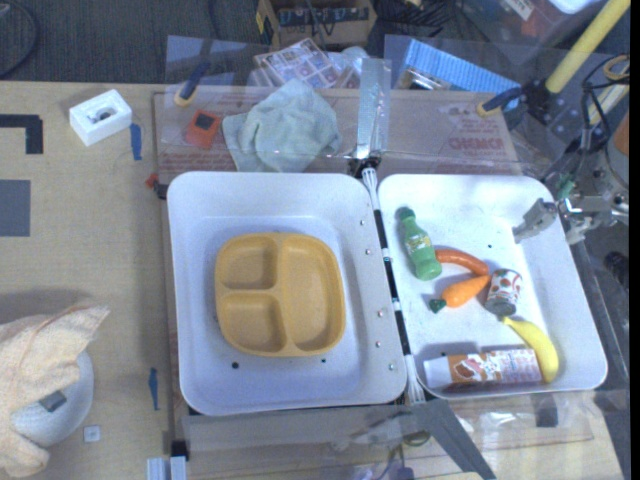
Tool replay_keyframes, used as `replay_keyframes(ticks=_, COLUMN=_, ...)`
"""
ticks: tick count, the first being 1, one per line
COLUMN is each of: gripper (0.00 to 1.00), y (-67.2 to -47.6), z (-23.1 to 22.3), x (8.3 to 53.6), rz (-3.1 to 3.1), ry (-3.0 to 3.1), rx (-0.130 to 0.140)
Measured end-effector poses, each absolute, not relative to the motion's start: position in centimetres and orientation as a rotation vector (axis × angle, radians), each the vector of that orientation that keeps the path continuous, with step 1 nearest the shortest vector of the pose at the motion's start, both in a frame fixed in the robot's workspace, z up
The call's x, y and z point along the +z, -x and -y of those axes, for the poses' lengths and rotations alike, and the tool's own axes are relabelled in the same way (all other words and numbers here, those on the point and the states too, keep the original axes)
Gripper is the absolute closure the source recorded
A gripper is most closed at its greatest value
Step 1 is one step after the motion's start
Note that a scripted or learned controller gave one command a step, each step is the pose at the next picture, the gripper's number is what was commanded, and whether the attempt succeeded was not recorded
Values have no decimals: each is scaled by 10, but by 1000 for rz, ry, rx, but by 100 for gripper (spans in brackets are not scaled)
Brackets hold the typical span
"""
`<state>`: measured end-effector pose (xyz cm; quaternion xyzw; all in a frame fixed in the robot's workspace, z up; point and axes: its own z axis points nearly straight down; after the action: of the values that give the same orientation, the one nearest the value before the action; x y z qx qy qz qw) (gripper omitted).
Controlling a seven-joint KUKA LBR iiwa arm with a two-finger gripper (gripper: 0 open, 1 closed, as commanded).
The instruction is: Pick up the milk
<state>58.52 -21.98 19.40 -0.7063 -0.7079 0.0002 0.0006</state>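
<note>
My gripper [540, 218] hangs over the right bin's [455, 193] far right edge; I cannot tell its state. The milk [488, 367], a carton on its side, lies along that bin's near wall, well apart from me. The banana [533, 342] touches its right end, and the can [503, 291] sits just behind. That crowding is my likely trouble: descending there, I could nudge the banana or wedge against the wall. The flat carton may also slip if I close across its broad face.
</note>
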Motion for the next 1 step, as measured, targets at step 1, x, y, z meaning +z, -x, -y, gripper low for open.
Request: replay_keyframes(ticks=1, gripper=0, y=-574, z=209, x=96, rz=2259, ry=2186, rx=-1)
